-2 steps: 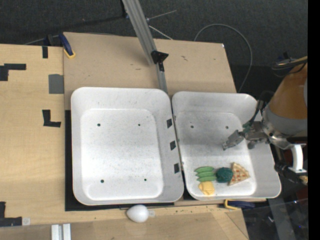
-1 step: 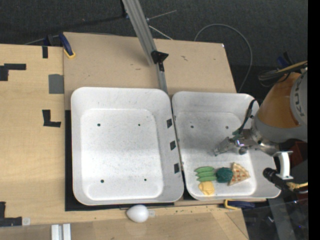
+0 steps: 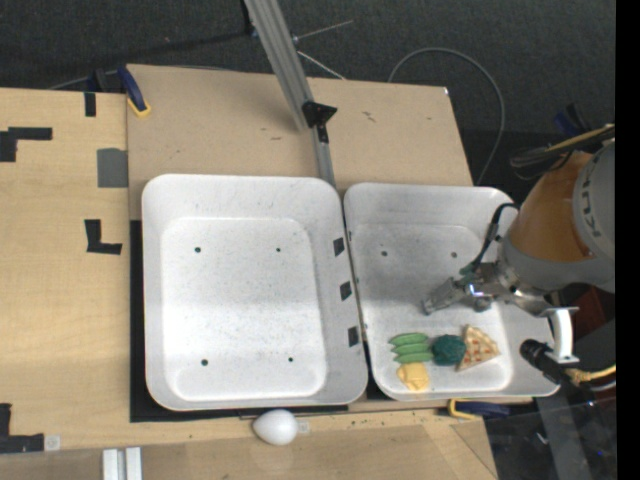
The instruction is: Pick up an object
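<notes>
The gripper [image 3: 440, 301] hangs low in the right bin [image 3: 420, 213], and whether its fingers are open or closed cannot be told. Just below it, along the bin's near edge, lie green pea pods [image 3: 408, 345], a dark green broccoli piece [image 3: 448, 348], a yellow corn piece [image 3: 413, 375] and a toy pizza slice [image 3: 480, 347]. A white egg [image 3: 275, 427] rests on the tabletop [image 3: 230, 118] before the left bin [image 3: 240, 193].

A single camera is looking down from above at a slant, sitting far enough back that it is taking in both white bins [image 3: 245, 193] side by side, the bench [image 3: 60, 258] around them, and the arm [image 3: 565, 223] entering from the right.
</notes>
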Controlling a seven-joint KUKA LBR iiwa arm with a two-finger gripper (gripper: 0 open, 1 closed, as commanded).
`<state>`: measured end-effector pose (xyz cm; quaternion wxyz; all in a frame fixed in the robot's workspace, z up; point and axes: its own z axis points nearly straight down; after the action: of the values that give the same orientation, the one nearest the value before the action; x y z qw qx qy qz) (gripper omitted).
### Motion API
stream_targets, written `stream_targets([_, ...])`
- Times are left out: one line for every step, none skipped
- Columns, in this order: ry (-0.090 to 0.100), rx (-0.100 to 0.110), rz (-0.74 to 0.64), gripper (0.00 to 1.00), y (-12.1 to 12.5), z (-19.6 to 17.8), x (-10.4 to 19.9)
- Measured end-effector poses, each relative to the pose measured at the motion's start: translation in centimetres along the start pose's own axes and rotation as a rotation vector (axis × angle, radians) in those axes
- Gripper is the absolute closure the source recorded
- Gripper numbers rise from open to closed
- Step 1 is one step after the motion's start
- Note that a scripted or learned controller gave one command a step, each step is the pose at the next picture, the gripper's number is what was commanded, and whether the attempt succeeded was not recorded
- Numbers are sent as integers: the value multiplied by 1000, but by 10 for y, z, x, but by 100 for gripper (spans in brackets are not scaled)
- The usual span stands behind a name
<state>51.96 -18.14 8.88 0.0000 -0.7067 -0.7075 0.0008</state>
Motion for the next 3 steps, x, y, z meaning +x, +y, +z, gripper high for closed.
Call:
stream_targets([1,0,-1,100,0,-11,1])
stream_targets([-1,-5,1,100,-7,-68,-4])
stream_targets([0,-5,0,100,-3,-111,-6])
